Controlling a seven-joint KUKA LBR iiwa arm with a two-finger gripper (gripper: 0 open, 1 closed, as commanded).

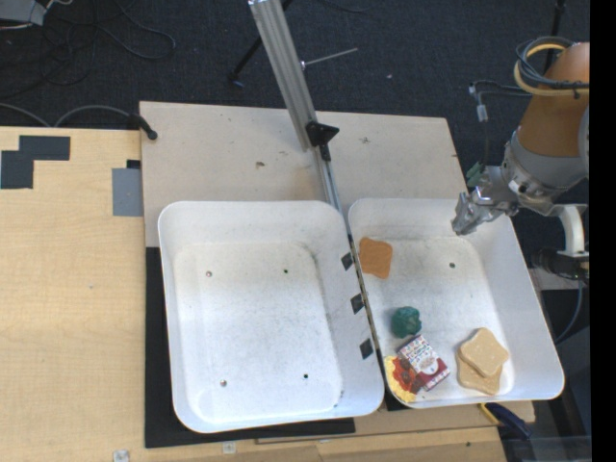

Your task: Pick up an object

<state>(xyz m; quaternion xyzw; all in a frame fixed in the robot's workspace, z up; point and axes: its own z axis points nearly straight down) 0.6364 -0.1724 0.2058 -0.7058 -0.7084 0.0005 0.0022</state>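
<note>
White right bin [525, 277]: my gripper [466, 218] over its far rim, grip unreadable, seemingly empty | green ball [406, 320] at bin's middle | descend centred, straddle before closing.

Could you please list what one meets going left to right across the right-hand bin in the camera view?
Flat orange-brown square piece → round dark green ball → small red-and-white printed packet → tan bread-shaped slice.

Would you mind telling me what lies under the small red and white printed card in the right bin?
A yellow, red-edged flat piece sticks out beneath the small red and white printed card; how far it extends underneath is covered.
</note>
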